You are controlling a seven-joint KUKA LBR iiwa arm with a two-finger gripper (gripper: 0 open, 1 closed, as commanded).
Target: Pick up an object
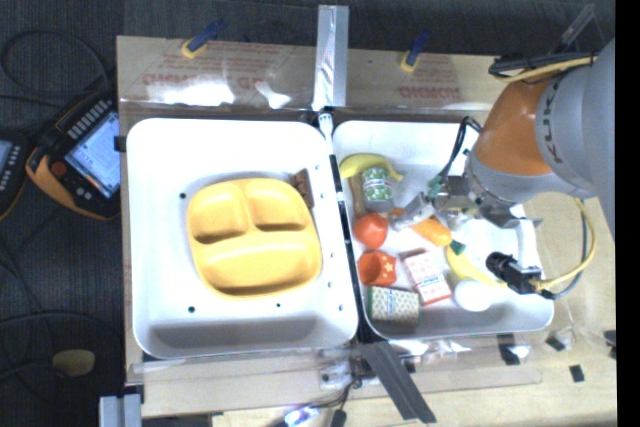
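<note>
The right bin (500, 140) holds several small items. A yellow banana (360, 163) lies at its far left with a green can (376, 185) beside it. Below them sit a red tomato (370, 231), an orange cup (377, 267), a red-and-white box (425, 276) and a green patterned box (393, 304). My gripper (436, 202) hangs low over the middle of this bin, just above an orange wedge-shaped piece (432, 231). A yellow piece (460, 264) and a white egg-like ball (472, 295) lie toward the near right.
The left bin (160, 315) holds a yellow divided tray (255, 235) with a small brown item (301, 183) at its far right corner. A ridge (340, 235) separates the bins. The arm's orange band (510, 135) overhangs the right bin's far right side. A handheld pendant (85, 160) lies left of the bench.
</note>
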